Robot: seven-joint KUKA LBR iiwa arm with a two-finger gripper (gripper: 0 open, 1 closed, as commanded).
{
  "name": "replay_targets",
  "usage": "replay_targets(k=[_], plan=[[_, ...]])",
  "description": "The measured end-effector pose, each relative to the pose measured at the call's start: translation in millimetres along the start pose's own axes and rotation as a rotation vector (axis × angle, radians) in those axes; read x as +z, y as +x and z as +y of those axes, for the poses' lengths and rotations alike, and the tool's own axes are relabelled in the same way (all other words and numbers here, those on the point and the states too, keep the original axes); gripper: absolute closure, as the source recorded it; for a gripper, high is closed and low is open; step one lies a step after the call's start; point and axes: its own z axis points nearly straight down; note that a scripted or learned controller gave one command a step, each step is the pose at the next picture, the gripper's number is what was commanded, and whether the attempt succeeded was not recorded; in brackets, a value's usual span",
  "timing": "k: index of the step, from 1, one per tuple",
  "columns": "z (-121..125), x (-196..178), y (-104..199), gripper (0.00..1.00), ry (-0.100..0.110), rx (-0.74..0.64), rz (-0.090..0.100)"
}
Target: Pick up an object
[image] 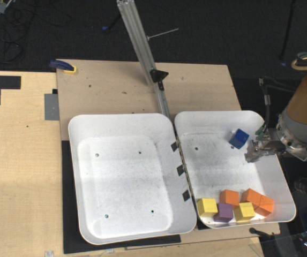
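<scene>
We judge the approach step under way: the gripper (pixel 253 153) hangs at the right bin's (pixel 207 123) right wall, just beside the blue block (pixel 239 138); we cannot tell how its jaws stand. Next, centre over a block. Yellow, purple and orange blocks (pixel 233 205) crowd the bin's near edge. The left bin (pixel 89 127) adjoins.

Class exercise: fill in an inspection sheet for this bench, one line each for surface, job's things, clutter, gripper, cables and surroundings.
Surface: wooden bench bearing left bin and right bin.
Job's things: blue block alone in the right bin; yellow, orange and purple blocks clustered at its near edge.
Clutter: blue clamp at the bench corner.
Gripper: gripper beside the blue block, holding nothing visible.
Cables: black cables behind the bench.
Surroundings: slanted metal rail.
</scene>
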Motion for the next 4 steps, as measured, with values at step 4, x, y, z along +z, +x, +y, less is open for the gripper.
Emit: replay_targets(k=[4], plan=[[16.2, -32.9, 144.6, 1.0, 0.008, 0.0, 0.003]])
